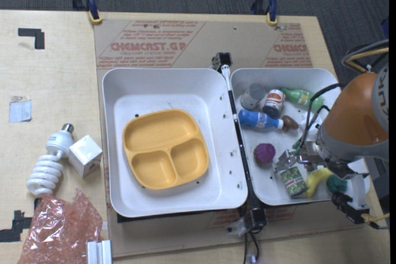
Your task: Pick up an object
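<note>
From my remote seat I saw the claw (296, 161) low in the right white bin (322, 78), over a small green-labelled packet (292, 181); I could not tell its state. A purple ball (265, 153) lay just left. The left bin (117, 133) held a yellow divided plastic tray (165, 148).

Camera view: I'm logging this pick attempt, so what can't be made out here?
- Gripper: low over the right bin; wrist and clutter hide whether its fingers are open or hold anything.
- Green-labelled packet and yellow object: partly covered by the arm, so their full shapes are unclear.
- Labels on the blue bottle and small jar: too small to read.
- Arm's base: cut off by the right edge.
</note>
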Tool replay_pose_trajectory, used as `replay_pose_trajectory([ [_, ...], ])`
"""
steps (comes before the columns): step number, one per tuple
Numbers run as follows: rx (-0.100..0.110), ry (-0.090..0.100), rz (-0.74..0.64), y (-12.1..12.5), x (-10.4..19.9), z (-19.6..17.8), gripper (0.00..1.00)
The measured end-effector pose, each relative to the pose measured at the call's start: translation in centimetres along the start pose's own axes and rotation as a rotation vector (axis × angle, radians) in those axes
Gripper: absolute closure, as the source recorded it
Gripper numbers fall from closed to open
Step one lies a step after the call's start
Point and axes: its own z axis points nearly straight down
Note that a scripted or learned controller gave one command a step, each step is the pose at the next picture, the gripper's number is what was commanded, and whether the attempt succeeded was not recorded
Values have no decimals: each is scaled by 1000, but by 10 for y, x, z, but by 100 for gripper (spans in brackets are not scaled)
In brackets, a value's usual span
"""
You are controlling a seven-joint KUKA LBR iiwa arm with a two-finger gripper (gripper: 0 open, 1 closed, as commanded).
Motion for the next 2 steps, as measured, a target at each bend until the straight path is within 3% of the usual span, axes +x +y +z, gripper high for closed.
replay_pose_trajectory([
  [1,-3,-1,2,2,0,-10,100],
  [2,-3,-1,2,1,0,-10,0],
])
